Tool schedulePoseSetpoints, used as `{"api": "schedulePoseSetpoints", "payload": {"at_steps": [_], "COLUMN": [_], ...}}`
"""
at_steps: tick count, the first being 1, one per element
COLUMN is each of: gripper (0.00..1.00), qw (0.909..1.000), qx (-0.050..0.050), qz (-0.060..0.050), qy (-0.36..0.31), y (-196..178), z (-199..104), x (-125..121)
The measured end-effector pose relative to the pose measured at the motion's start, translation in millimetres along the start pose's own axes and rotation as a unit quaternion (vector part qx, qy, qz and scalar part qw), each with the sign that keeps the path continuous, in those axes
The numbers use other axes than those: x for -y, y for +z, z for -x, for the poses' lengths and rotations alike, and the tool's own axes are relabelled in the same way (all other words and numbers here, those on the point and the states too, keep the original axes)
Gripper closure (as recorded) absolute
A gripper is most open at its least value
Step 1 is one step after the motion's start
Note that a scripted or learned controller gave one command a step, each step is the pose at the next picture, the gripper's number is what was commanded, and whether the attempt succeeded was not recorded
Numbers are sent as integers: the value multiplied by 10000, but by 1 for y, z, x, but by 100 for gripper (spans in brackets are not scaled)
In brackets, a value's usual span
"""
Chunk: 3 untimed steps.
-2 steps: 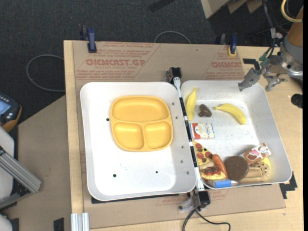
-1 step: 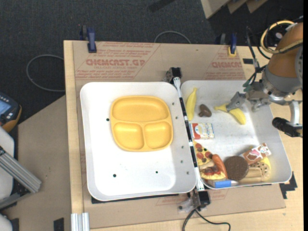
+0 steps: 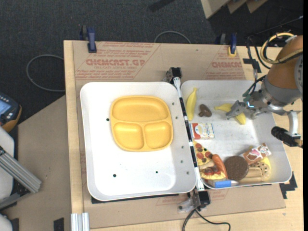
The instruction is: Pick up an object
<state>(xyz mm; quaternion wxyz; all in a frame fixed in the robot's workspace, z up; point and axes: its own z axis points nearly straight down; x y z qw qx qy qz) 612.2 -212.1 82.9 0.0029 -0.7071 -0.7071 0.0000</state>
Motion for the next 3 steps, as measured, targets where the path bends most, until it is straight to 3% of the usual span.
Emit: {"api": "schedulePoseSetpoints", "payload": {"at_steps": [1,2,3], "gripper": [100,100,100], "qw": [10000,10000,9999], "qx": [14,6,1], "qz": [23,8,82], "qy": [-5,-49,-59], "y": [-13,-2,-109], "z": [0,-97,-197], "x": [-1,-23,-19]}}
